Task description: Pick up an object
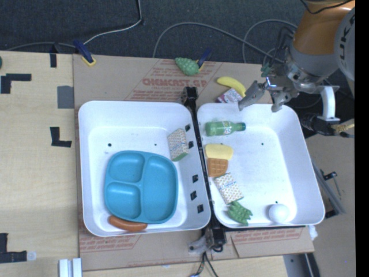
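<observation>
Above the far rim of the right bin (305,154), your gripper (264,97) hangs with its fingers (249,98) spread apart and nothing between them. The grey arm with its orange band (316,33) comes in from the upper right corner.

Look inside that right bin: a green bottle (225,128) lies on its side near the far left corner, just below the fingers. Along the left wall you have a yellow piece (219,151) touching a waffle-like block (217,167), then a patterned packet (229,188), then a green toy (239,213) near the front rim. A white ball (279,213) sits in the front right corner. The middle and right of this bin floor give you open room.

In the left bin (92,126), a blue divided plate (140,185) fills much of the floor; an orange sausage (127,224) lies against the front wall, touching the plate's edge. A small packet (178,143) leans near the right wall.

On the counter (34,154) beyond the bins, a banana (231,85) lies just left of the fingers, and a green object (187,66) rests farther left.
</observation>
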